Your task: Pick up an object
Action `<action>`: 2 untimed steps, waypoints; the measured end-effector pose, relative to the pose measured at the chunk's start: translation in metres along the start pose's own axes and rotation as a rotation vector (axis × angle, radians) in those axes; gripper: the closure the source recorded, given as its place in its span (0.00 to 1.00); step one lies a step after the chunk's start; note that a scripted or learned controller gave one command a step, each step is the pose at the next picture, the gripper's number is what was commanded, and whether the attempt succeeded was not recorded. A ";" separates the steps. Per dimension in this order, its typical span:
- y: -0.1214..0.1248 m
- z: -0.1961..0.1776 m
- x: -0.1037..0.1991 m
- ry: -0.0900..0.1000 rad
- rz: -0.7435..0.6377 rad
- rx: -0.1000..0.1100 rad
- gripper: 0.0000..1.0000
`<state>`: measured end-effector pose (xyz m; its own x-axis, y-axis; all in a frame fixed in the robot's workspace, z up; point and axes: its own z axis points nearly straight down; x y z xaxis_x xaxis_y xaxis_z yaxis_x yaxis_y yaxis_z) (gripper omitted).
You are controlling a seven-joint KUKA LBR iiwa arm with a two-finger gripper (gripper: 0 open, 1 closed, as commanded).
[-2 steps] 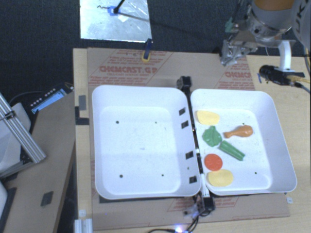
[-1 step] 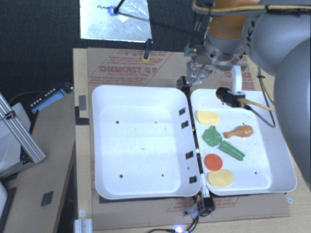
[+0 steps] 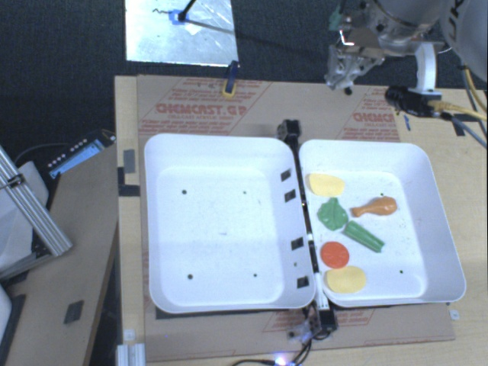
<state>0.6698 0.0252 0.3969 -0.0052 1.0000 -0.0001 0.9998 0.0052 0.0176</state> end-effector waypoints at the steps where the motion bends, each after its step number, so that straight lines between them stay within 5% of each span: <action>1: -0.001 -0.008 0.002 0.000 -0.001 0.014 1.00; 2: -0.001 -0.019 0.006 0.000 0.000 0.013 1.00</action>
<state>0.6688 0.0315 0.4156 -0.0051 1.0000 -0.0001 1.0000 0.0051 0.0042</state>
